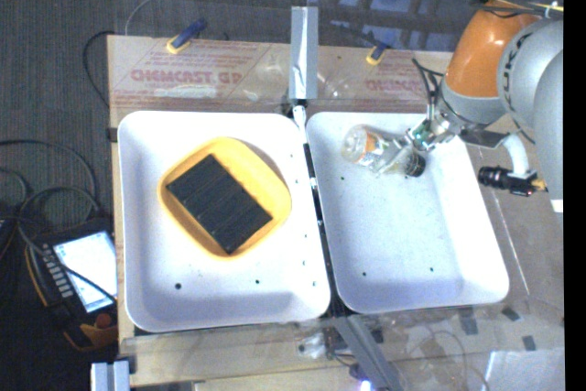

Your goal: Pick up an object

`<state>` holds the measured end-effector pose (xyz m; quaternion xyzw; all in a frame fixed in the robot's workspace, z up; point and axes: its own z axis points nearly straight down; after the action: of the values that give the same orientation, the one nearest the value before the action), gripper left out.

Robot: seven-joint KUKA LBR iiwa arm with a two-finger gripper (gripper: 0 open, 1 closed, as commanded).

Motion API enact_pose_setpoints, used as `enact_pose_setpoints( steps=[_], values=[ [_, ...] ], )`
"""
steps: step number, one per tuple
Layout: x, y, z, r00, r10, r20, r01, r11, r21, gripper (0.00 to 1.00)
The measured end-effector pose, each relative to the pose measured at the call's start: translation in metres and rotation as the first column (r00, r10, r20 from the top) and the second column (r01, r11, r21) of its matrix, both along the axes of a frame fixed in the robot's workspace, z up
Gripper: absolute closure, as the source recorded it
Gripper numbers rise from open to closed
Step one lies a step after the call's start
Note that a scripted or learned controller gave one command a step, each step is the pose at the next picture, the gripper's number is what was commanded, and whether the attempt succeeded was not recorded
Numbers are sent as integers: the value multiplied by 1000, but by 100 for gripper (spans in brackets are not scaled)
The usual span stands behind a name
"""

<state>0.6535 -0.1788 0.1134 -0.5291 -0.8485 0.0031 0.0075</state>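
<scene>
Clear plastic bottle (371, 147), orange inside, lying in right bin (417, 243); end effector (417, 151) grip unclear.

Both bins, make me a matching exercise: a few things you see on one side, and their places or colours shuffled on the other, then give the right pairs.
Things:
1. yellow dish
2. clear bottle
3. black pad
4. gripper

Places:
A. lying in the yellow dish
B. in the left bin
C. at the far edge of the right bin, just right of the bottle
D. in the right bin, near its far left corner

Pairs: 1-B, 2-D, 3-A, 4-C
</scene>
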Motion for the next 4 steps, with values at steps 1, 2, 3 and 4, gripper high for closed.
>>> enact_pose_setpoints(
  steps=[1,2,3,4],
  values=[
    [16,52,82,978,-208,18,208,978,-3,100],
    [15,112,118,998,-68,18,68,998,-5,100],
    [8,90,142,933,-360,18,360,933,-5,100],
    [15,90,279,942,-334,19,334,942,-5,100]
  ],
)
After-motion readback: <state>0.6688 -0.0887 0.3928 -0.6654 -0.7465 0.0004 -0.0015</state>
